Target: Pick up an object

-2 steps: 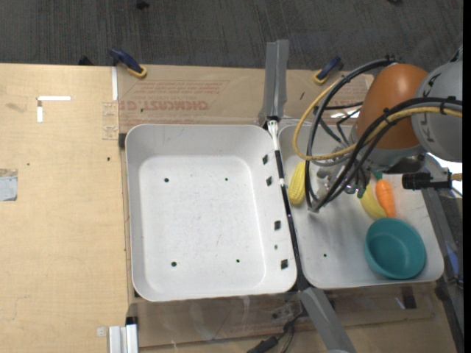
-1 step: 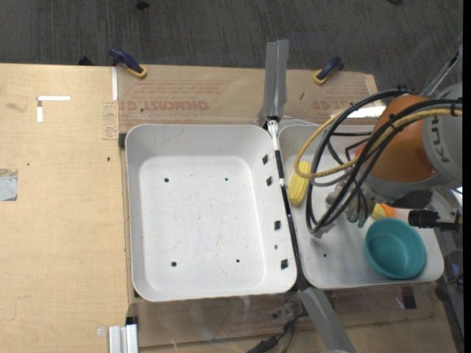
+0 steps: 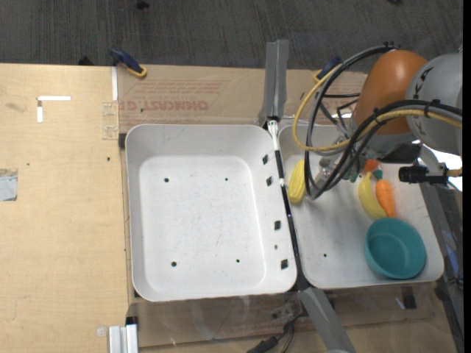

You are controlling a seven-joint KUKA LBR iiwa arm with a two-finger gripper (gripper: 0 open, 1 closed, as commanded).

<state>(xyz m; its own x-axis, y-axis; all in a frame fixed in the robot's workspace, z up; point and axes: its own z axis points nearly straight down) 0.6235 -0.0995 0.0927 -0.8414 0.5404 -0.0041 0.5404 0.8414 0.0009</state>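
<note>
Right bin (image 3: pixel 331 259), white, shallow: holds four items. One corn cob (image 3: pixel 296 181), yellow, lies against the left wall near the far end. One banana (image 3: pixel 369 196), yellow, lies toward the right side, touching one carrot (image 3: pixel 385 198), orange, just to its right. One teal bowl (image 3: pixel 396 248), upright, sits in the near right corner, just below the banana and carrot.

Gripper (image 3: pixel 327 173): down inside the right bin at its far end, between the corn cob and the banana, largely hidden by cables; whether it is released or clenched cannot be told, and no item is seen in its grasp.

Arm (image 3: pixel 434 101): grey with an orange band (image 3: pixel 386 87), reaching over the far right corner of the right bin. Black and yellow cables (image 3: pixel 331 123) loop from it across the far end of that bin, screening the gripper.

Left bin (image 3: pixel 202 212), white, shallow: one, touching the right bin along a shared edge with small black clips.

Worktop (image 3: pixel 59 197): light wood, left of the bins. One cardboard sheet (image 3: pixel 184 98) with red print lies behind the left bin. One blue and yellow clamp (image 3: pixel 129 62) sits at its far left corner.
</note>
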